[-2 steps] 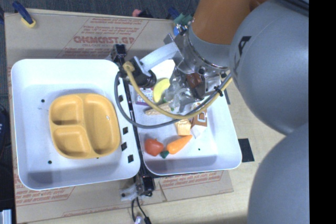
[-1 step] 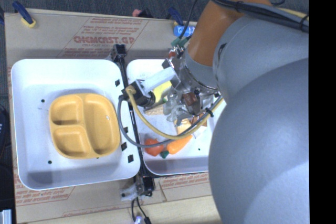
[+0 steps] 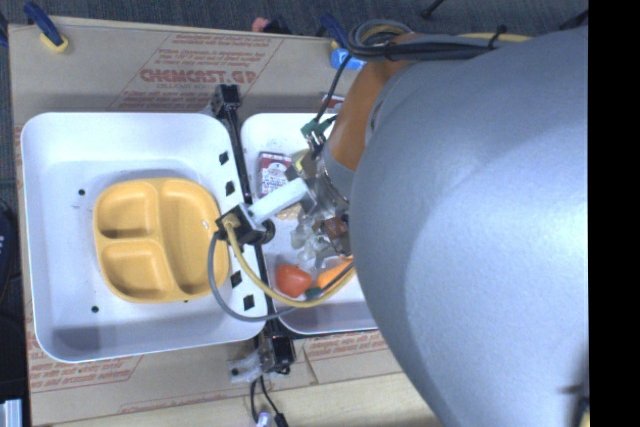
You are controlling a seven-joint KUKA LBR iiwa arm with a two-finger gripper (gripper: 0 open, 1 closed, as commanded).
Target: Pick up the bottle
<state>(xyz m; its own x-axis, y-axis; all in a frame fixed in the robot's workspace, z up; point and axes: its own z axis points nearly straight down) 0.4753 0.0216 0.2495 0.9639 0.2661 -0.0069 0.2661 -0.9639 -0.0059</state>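
Closest to the lens, the grey arm (image 3: pixel 470 215) looms over the right bin (image 3: pixel 330 320) and hides most of it. At that bin's near end there's a rounded orange-red thing (image 3: pixel 292 280). Just beyond it sits a pale, see-through shape, most likely the bottle (image 3: pixel 303 237), though I can't be sure. The end effector (image 3: pixel 322 215) is right over it, and whether it stands wide or closed, or has anything in hold, I cannot tell. If that is clear plastic, expect it to be light, slick and prone to rolling or squirting sideways, so take it square across the body, not at the neck. The orange neighbour crowds one side, and a red-and-white packet (image 3: pixel 272 173) lies just past it. Further left, a yellow divided tray (image 3: pixel 155 237) sits in the left bin (image 3: pixel 50 215), well clear. Cardboard-topped bench (image 3: pixel 200 65) beyond.
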